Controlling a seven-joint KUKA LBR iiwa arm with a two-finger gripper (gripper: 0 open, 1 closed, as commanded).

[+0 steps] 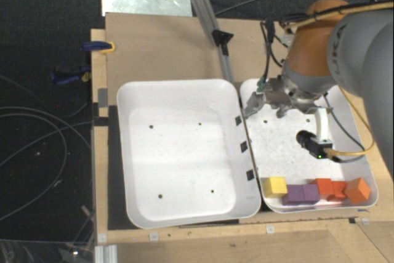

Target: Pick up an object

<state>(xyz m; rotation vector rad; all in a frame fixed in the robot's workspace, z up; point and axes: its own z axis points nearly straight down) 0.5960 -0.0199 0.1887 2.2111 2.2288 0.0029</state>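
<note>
We cannot tell the state of our pincer [280,101], high in the right bin [271,132]; the blocks [317,191] crowd its lower wall, perhaps pushed there.

No text, label, brand, number or sign can be read anywhere in the view. The two shallow white plastic bins [184,151] show plain surfaces, and the small coloured blocks [317,191] along the near wall of the right-hand bin carry no markings that can be made out.
</note>
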